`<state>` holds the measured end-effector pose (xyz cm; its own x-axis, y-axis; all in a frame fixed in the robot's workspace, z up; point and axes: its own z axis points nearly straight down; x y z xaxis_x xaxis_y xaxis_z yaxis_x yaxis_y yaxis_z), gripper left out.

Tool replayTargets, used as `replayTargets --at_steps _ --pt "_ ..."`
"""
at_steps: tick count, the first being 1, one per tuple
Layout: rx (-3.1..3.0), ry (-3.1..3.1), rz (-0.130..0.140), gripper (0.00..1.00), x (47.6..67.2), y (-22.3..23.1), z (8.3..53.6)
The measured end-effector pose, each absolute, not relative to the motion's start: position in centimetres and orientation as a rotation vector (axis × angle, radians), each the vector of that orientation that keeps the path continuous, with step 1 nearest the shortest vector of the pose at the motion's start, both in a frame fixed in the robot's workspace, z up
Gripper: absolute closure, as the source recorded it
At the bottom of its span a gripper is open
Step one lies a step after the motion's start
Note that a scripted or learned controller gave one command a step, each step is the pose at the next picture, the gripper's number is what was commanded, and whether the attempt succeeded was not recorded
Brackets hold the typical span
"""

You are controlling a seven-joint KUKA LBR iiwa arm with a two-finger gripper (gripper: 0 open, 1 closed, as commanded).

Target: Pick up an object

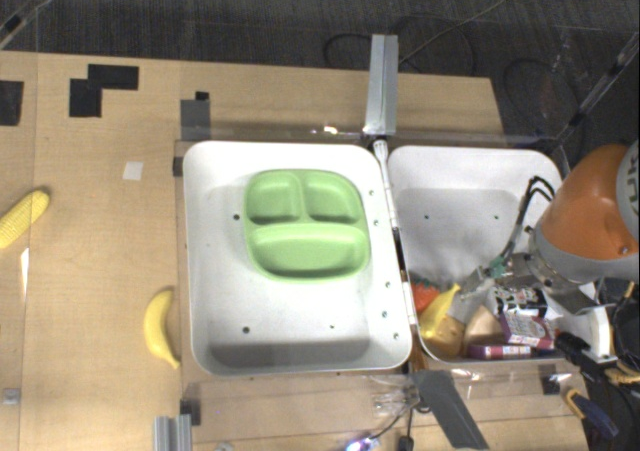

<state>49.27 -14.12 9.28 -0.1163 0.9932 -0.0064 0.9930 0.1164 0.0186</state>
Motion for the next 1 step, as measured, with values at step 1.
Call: replayTargets --at_steps 1 --pt "1.721 2.604 0.012 0.00 51.81 -10.07 9.19"
